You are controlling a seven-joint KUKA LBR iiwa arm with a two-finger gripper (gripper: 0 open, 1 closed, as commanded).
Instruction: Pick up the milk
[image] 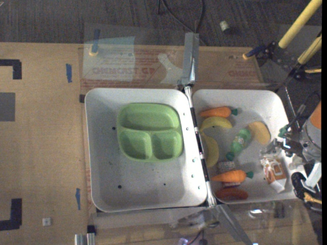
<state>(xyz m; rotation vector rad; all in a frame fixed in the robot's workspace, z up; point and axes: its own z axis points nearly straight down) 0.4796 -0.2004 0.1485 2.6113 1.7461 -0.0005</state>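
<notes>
Claw [286, 146] hovers at the right bin's [273, 97] right edge, grip state unclear; we should centre over the milk [274, 171] near the bottom-right corner.

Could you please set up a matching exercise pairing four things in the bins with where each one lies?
Things:
1. green divided plate
2. milk carton
3. green bottle
4. red sausage

Places:
A. near the front edge of the right bin
B. in the left bin
C. at the right bin's right side, beside the gripper
D. around the middle of the right bin

Pairs: 1-B, 2-C, 3-D, 4-A
</notes>
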